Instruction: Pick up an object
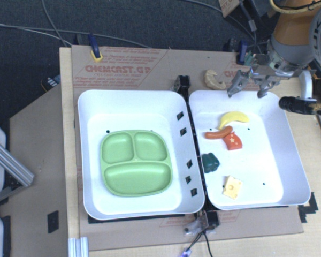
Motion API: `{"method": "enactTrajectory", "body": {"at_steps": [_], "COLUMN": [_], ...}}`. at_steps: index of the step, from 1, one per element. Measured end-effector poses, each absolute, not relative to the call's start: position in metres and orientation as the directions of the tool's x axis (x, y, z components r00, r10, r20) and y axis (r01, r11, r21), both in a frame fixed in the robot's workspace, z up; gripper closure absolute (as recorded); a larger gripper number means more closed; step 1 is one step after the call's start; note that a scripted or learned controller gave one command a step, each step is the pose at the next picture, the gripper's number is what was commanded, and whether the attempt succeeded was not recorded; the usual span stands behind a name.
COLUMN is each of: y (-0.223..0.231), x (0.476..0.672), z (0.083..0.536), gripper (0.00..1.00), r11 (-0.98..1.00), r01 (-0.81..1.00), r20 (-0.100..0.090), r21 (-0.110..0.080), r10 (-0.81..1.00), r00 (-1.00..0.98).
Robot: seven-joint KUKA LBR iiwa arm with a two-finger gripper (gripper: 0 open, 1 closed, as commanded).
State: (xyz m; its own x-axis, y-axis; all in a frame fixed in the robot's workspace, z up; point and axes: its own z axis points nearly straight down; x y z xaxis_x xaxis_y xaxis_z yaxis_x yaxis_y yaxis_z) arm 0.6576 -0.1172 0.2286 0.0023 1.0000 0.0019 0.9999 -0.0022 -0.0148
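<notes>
My gripper (247,90) hangs over the far edge of the right bin (289,143), its two fingers spread open with nothing between them. Below it in that bin lie a yellow banana (234,118), an orange-red sausage (218,133) and a red wedge with yellow dots (233,141), all close together. A dark green lump (209,162) rests near the bin's left wall. Toward the near side sits a yellow cheese block (231,187).
The left bin (91,111) holds a green divided plate (136,161). Black clips run along the divider between the bins. A beige curved piece (216,80) lies on the bench behind the right bin.
</notes>
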Motion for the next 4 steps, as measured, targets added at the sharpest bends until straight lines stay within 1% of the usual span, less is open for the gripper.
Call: {"method": "enactTrajectory", "body": {"at_steps": [1,2,3,4], "y": [-0.117,-0.118,-0.125,-0.127], "x": [0.66,0.66,0.651,0.656], "z": [0.237,0.174,0.119,0.092], "gripper": [0.0,0.0,0.0,0.0], "r11": [0.0,0.0,-0.001,0.001], "r01": [1.0,1.0,1.0,1.0], "r20": [0.0,0.001,0.002,-0.007], "r21": [-0.001,-0.006,-0.008,0.013], "r10": [1.0,1.0,1.0,1.0], "r00": [0.0,0.0,0.001,-0.001]}}
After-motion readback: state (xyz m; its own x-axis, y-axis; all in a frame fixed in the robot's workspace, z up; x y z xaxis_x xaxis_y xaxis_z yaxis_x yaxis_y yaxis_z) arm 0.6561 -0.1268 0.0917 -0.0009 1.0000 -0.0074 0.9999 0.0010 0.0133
